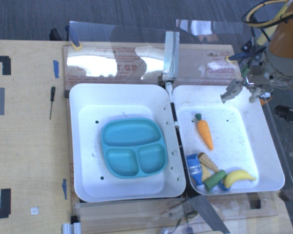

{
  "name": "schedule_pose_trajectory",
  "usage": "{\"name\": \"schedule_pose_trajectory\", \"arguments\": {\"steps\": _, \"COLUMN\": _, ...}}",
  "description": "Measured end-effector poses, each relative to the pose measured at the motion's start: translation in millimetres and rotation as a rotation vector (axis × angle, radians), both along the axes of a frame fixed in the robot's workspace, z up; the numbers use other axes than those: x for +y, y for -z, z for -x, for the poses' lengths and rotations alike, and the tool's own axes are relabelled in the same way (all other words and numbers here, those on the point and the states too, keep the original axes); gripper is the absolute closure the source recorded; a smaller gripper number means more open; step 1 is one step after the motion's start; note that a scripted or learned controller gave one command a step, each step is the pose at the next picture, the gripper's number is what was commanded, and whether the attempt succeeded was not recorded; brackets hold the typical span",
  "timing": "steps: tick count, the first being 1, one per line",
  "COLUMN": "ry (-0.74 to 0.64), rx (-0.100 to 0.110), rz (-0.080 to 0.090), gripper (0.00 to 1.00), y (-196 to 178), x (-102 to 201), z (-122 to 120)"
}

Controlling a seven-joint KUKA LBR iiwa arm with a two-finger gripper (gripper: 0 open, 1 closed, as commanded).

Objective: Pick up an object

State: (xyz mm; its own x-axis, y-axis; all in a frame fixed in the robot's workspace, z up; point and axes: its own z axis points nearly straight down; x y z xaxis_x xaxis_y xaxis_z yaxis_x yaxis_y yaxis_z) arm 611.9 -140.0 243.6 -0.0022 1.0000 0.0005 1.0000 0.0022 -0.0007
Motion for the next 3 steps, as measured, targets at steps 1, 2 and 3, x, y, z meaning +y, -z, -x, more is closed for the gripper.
{"name": "schedule_pose_trajectory", "arguments": {"steps": 1, "ry": -0.003, "rx": -0.007, "rz": 0.001, "gripper": 0.0, "y": 155.8, "x": 21.8, "z": 40.3}}
{"name": "schedule_pose_trajectory", "arguments": {"steps": 2, "ry": 0.001, "rx": -0.013, "rz": 0.003, "gripper": 1.0, "y": 144.3, "x": 20.8, "z": 38.8}}
{"name": "schedule_pose_trajectory", "arguments": {"steps": 3, "ry": 0.072, "rx": -0.01, "rz": -0.002, "gripper": 1.0, "y": 54.4, "x": 93.9, "z": 4.4}}
